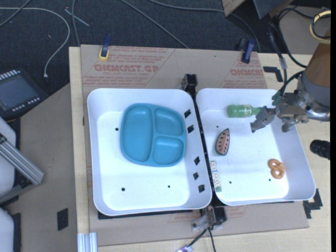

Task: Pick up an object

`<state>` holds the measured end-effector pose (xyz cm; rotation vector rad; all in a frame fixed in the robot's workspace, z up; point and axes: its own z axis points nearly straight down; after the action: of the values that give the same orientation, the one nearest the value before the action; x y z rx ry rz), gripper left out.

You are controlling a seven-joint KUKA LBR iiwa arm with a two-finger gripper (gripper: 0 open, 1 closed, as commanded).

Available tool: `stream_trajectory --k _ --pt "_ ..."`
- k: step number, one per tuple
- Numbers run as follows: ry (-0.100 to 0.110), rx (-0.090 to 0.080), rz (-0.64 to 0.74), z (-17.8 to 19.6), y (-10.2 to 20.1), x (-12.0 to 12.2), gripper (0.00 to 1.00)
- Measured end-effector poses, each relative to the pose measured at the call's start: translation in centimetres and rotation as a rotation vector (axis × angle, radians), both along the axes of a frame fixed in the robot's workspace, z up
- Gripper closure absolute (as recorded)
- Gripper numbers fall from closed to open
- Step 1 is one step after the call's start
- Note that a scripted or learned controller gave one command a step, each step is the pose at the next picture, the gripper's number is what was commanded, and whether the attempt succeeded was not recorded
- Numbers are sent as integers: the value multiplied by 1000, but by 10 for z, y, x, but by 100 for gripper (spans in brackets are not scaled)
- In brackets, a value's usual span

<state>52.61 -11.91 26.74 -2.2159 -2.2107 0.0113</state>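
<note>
A blue sectioned plate [153, 134] is noted in the left bin [105, 193]. In the right bin [247, 196], 3 items are recorded: a brown slice-shaped piece [223, 141] near the divider, a green bottle [240, 111] lying on its side with its long axis left-to-right, and a pretzel [276, 168] toward the near right corner. The gripper [273, 121] is observed with fingers spread and nothing between them, just right of the bottle's cap end, making it the nearest candidate.
</note>
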Motion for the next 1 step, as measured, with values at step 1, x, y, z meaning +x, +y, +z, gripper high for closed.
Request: stream_trajectory --k 1 --pt "-12 -2 3 6 0 2 0"
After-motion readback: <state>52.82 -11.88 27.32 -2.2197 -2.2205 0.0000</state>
